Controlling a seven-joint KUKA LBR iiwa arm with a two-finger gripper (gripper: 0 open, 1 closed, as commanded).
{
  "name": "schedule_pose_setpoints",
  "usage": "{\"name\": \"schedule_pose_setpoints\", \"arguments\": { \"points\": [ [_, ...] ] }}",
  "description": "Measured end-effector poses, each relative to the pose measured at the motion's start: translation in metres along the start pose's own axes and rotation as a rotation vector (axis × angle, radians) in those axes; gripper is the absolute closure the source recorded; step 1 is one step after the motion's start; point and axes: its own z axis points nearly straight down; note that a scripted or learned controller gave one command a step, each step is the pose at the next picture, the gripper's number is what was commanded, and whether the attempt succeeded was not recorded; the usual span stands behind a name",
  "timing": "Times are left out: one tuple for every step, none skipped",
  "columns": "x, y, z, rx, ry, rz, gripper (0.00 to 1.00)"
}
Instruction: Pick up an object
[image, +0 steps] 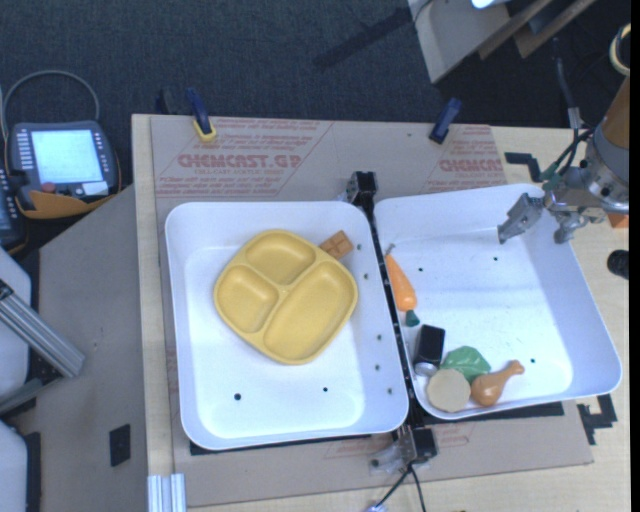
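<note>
My gripper (543, 219) hangs over the far right part of the right bin (560, 290), its two grey fingers spread apart with nothing between them. Along that bin's left wall lies an orange carrot (401, 284). Below it are a small black block (430, 344), a green leafy piece (466, 360), a round tan disc (449, 390) and a brown drumstick (496, 381), clustered in the near left corner. All of them sit well to the left of and nearer than the gripper.
The left bin (200, 360) holds a yellow divided plate (286, 295) with a small brown block (337, 244) at its far right edge. A pendant with a screen (62, 165) rests off the bench at left. Cables run by the arm at right.
</note>
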Motion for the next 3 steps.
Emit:
{"name": "schedule_pose_setpoints", "arguments": {
  "points": [
    [0.001, 0.002, -0.007, -0.013, -0.003, -0.003, 0.00],
    [0.006, 0.003, 0.056, -0.005, 0.000, -0.003, 0.00],
    [-0.001, -0.005, 0.104, -0.009, -0.001, -0.002, 0.00]
  ]
}}
